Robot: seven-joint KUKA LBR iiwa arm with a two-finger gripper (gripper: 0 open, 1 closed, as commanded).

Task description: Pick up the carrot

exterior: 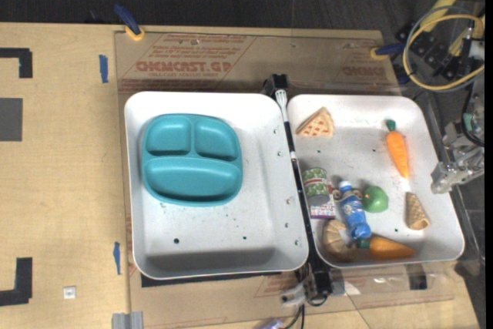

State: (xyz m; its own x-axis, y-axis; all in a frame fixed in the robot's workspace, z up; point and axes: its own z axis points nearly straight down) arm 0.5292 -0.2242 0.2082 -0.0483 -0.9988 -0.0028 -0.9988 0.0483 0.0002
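Observation:
The carrot (pixel 398 152), orange with a green top, lies near the far right wall of the right bin (pixel 362 118), its tip pointing toward the front. A second orange, carrot-like piece (pixel 390 247) rests at the front of the same bin beside a blue bottle (pixel 353 213). My gripper (pixel 449 175) hangs over the bin's right rim, just right of the carrot and slightly nearer the front, with nothing seen in it.
The right bin also holds a pizza slice (pixel 316 124), a small can (pixel 316 186), a green fruit (pixel 377 199), a cone (pixel 417 211) and a bread piece (pixel 334 237). A teal divided plate (pixel 192 159) sits in the left bin (pixel 231 243). Yellow cables (pixel 439 50) hang at the far right.

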